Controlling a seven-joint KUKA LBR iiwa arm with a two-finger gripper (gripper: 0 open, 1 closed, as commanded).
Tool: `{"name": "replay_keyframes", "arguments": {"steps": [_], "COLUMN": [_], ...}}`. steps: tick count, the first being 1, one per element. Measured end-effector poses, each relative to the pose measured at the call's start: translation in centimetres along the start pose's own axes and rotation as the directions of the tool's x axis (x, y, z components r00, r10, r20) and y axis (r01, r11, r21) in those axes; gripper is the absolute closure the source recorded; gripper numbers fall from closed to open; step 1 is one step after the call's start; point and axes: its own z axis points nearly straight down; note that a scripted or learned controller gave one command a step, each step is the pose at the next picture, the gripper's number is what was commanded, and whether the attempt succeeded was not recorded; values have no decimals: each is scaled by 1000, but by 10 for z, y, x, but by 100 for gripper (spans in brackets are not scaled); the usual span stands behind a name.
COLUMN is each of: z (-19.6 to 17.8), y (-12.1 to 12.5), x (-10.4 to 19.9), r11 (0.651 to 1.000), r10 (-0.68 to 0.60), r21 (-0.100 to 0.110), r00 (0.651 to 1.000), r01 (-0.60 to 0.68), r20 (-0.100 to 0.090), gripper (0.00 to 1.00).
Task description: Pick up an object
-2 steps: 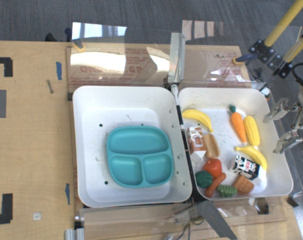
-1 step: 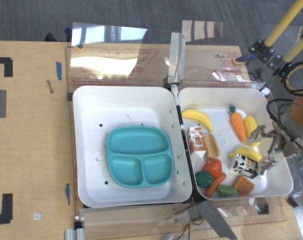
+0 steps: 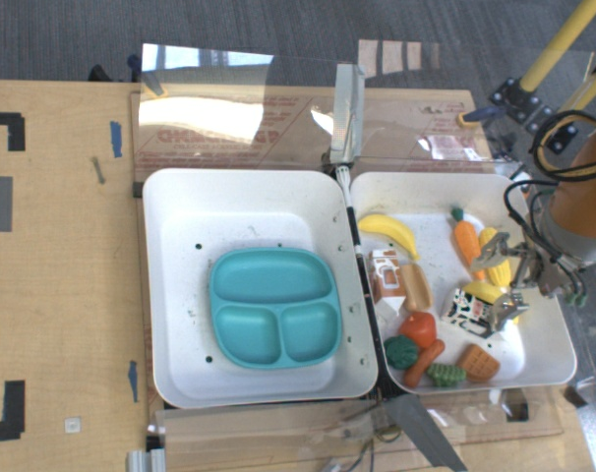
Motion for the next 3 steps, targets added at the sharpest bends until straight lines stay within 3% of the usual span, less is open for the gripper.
{"name": "replay_keyframes", "arguments": {"steps": [1,2,3], "z": [1,0,-18], "y": [15,30,31], "x": [-32,-35,-38], "r11": [996,998,998], "r10": [85,66,66], "r21": [-2,4,2], "r00": [996,998,998], "r01": [-85,-67,-66], "r20": [4,13,17], "gripper": [0,0,100]}}
